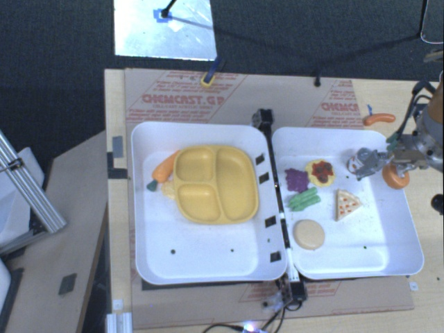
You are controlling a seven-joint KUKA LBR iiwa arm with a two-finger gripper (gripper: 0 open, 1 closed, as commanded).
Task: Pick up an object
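Note:
The right bin (388, 255) holds several toy foods: a purple grape bunch (297, 180), a round red-and-yellow piece (321, 172), green beans (304, 200), a pizza slice (346, 204) and a tan round cookie (309, 234). My gripper (362, 163) hovers over the upper right part of this bin, to the right of the round red-and-yellow piece and above the pizza slice. I see nothing between its fingers. In the left bin (149, 255) lie a yellow divided plate (211, 184) and an orange carrot (164, 167) at the plate's left edge.
The arm (423, 144) comes in from the right edge over the bin's right rim, with an orange part (395, 177) beside it. A black divider (272, 186) separates the bins. An orange sausage-shaped toy (378, 119) lies on the cardboard behind the right bin.

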